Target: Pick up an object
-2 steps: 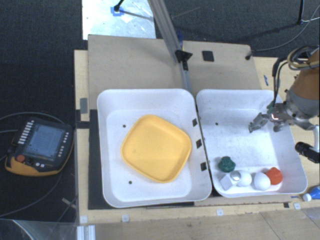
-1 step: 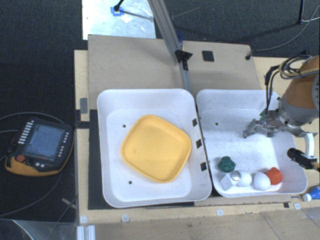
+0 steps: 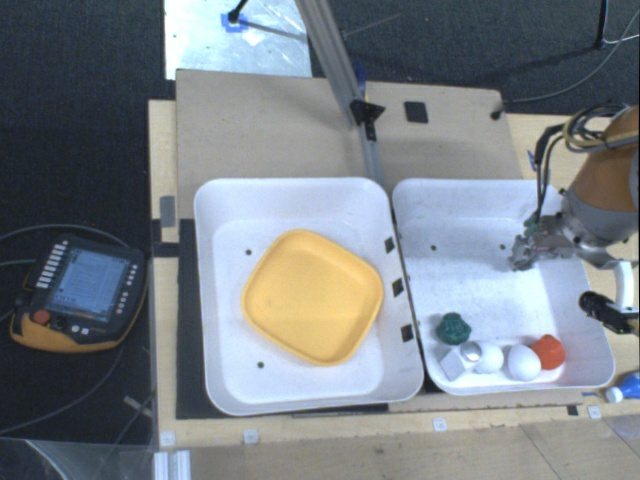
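Objects for picking: four small items and a grey block are seen clustered along the near wall of the right bin (image 3: 480,208), none of them lifted.
Green object (image 3: 454,327): placed at the left end of the cluster, just behind the grey block, inside the right bin.
Grey block (image 3: 452,362): found in the near left corner of the right bin, touching or almost touching the small white ball.
Small white ball (image 3: 488,357): set between the grey block and the larger white ball, against the right bin's near wall.
Larger white ball (image 3: 523,362): lying just beside the orange-red object, toward the right bin's near right corner.
Orange-red object (image 3: 548,349): placed at the right end of the cluster, close to the right bin's right wall.
Gripper (image 3: 524,254): lowered over the far right part of the right bin, well apart from the cluster; nothing is seen between its fingers, and whether they are apart or together cannot be told.
Arm (image 3: 605,183): seen reaching in over the right bin's right wall, with its orange band above the wrist.
Yellow plate (image 3: 313,295): resting flat in the middle of the left bin (image 3: 225,268), which adjoins the right bin's left wall.
Control pendant (image 3: 78,290): lying on the dark floor, far left of the right bin, beyond the left bin.
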Robot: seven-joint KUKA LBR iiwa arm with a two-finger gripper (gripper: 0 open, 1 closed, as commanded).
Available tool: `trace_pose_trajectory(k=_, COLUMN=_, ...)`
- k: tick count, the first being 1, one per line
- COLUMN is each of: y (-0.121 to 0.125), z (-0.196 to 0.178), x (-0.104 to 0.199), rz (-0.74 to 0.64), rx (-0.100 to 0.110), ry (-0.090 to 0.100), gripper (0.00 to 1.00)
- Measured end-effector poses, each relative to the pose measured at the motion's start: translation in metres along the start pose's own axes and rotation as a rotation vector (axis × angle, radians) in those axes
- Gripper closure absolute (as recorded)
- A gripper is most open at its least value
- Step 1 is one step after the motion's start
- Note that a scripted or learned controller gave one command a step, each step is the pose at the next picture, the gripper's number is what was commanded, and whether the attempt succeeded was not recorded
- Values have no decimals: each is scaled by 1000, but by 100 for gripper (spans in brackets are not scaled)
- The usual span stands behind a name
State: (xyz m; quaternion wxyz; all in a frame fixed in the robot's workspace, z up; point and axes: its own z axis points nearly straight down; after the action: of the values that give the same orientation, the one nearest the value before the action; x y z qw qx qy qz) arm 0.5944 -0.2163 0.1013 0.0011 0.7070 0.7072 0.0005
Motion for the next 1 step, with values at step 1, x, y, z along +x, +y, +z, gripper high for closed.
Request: trace_pose_trajectory(k=1, y=-5, z=-58, x=5, rz=0, rx=-3, ry=-1, gripper=100)
